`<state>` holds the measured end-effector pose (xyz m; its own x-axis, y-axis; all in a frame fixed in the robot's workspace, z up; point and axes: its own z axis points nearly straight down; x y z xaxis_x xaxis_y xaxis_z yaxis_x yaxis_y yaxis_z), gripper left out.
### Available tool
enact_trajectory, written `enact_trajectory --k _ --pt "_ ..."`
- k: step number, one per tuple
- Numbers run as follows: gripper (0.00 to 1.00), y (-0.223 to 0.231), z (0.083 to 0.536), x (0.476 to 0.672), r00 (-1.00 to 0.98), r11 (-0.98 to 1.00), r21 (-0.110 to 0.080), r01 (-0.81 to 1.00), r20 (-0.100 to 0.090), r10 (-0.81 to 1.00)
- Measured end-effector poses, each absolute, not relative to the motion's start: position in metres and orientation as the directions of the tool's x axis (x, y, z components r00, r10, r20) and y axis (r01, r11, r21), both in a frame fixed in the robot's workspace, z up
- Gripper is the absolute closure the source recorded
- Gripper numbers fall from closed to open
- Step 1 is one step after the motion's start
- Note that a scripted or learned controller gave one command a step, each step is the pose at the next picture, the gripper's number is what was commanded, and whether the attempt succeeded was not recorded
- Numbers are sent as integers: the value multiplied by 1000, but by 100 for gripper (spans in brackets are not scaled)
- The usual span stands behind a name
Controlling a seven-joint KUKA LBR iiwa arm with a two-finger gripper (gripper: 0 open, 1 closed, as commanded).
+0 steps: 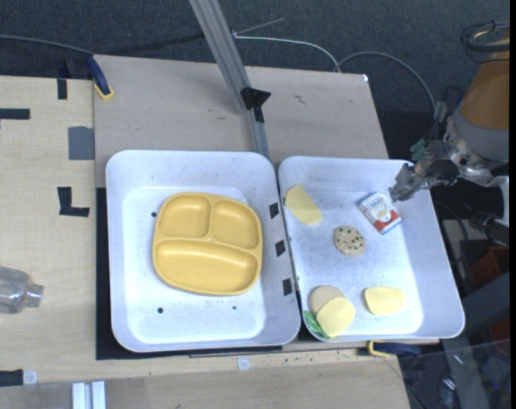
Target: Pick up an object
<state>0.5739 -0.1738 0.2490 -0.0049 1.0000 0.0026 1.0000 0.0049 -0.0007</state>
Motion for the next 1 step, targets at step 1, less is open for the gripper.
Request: enact_trajectory --k 1 --pt "100 -157 188 565 -1 1 -8 1000 1 1000"
